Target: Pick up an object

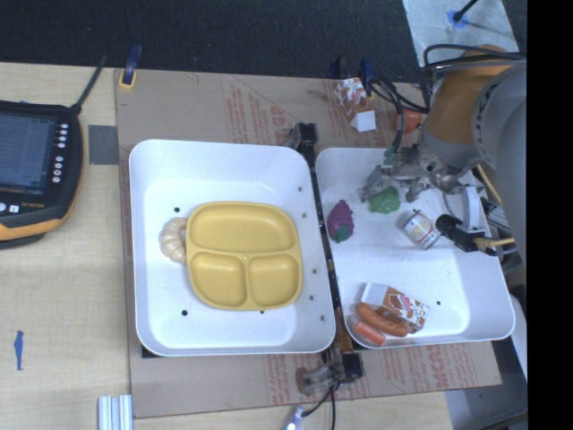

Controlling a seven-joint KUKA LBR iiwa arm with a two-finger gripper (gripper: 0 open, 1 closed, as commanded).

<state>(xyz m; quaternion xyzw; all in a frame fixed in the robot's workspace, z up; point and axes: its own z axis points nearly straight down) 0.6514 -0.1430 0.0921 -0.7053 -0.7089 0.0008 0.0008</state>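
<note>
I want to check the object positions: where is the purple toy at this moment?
In the camera view, the purple toy lies in the right bin, close to its left wall, left of the green object and above the carrot pack.

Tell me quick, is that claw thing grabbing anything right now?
Gripper: down in the right bin, right over a green object; whether it grips it cannot be told.

Both bins [152, 240] look like smooth white plastic with a slight sheen. The yellow tray [243, 254] is matt plastic. Under the bins lies brown cardboard [224, 106], dull and printed. The worktop [54, 312] looks like pale wood grain. The can [418, 228] has a shiny metal end.
</note>
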